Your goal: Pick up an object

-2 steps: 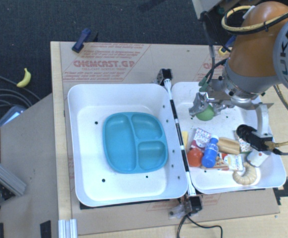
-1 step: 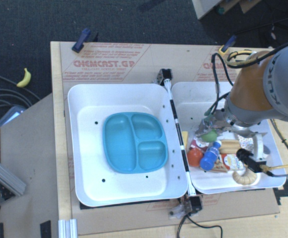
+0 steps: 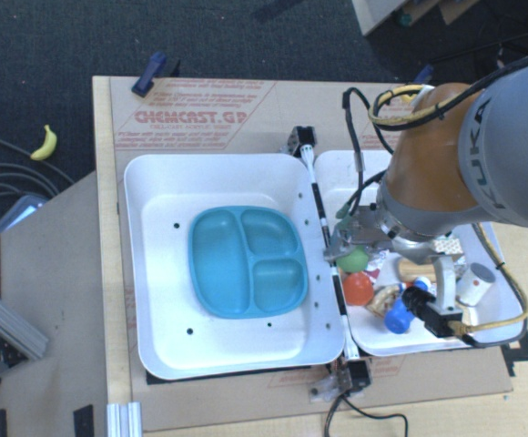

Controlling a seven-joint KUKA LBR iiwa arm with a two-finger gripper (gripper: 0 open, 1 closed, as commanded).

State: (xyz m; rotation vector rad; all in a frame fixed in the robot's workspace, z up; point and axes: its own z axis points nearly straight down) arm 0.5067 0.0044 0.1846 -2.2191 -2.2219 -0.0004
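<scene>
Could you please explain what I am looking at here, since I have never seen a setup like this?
This is one picture from a fixed camera above a bench, looking down at a slant. The big grey shape with the orange band is a robot arm reaching in from the right. Its job is to pick up an object. Two shallow white bins sit side by side. The left bin holds a blue divided plate. The right bin holds small toys, among them a green ball, a red ball and a blue piece. The arm's wrist hangs over the toys, near the green ball. Its gripper is hidden beneath the wrist, so I cannot tell whether anything is held.
</scene>
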